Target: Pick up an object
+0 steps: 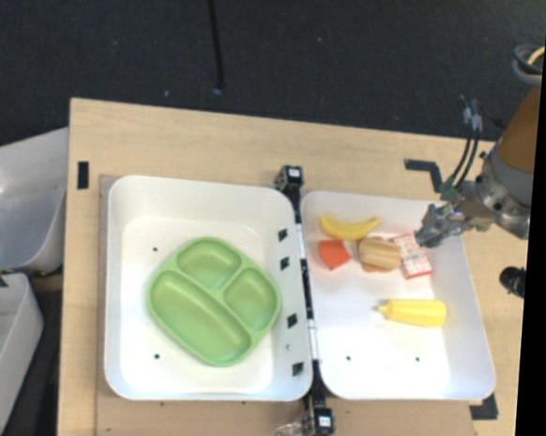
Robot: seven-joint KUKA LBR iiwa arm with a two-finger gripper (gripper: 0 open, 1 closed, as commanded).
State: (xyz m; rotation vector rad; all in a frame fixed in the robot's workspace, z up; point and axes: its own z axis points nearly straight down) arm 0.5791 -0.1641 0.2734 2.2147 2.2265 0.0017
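The right bin (431, 366) holds a yellow banana (349, 227), an orange-red block (335, 255), a tan bread roll (379, 255), a small red and white carton (414, 255) and a yellow mustard bottle (415, 313). My gripper (435, 226) hangs over the bin's far right corner, just right of and above the carton. Nothing shows between its fingers.
The left bin (130, 361) holds a green divided plate (214, 300). A black divider with clips (296, 280) runs between the two bins. The arm (513, 156) comes in from the right over the wooden bench (166, 138). A grey object (10, 210) sits at the left.
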